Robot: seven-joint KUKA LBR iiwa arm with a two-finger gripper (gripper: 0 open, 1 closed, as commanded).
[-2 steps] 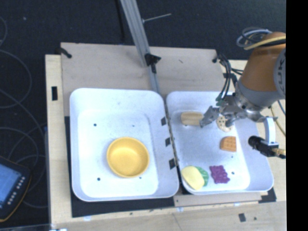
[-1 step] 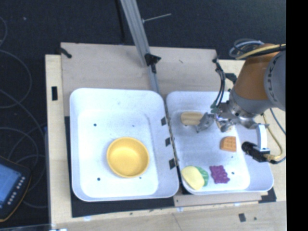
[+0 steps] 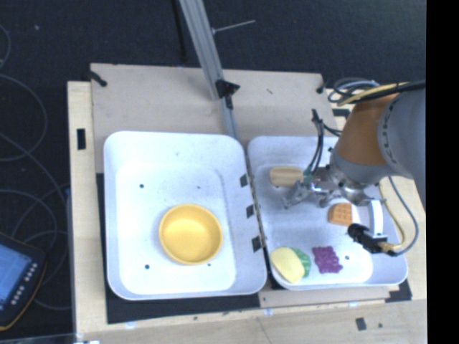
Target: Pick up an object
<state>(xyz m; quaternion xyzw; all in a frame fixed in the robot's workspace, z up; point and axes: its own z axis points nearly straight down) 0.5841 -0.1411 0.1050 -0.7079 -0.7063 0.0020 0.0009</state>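
In the right bin (image 3: 287, 228), my gripper (image 3: 300, 193) hangs low, just below and right of a tan wooden block (image 3: 285, 175) near the bin's upper left. Nothing shows between its fingers. An orange waffle-like piece (image 3: 341, 213) lies to the gripper's right, partly under the wrist. A yellow and green object (image 3: 290, 264) and a purple bunch of grapes (image 3: 328, 259) rest by the bin's front wall. A yellow bowl (image 3: 190, 233) sits in the left bin (image 3: 143, 163).
The grey arm with its orange band (image 3: 362, 131) reaches in over the right bin's far right side. A slanted metal pole (image 3: 204, 38) rises behind the bins. Black cables loop beside the wrist at right.
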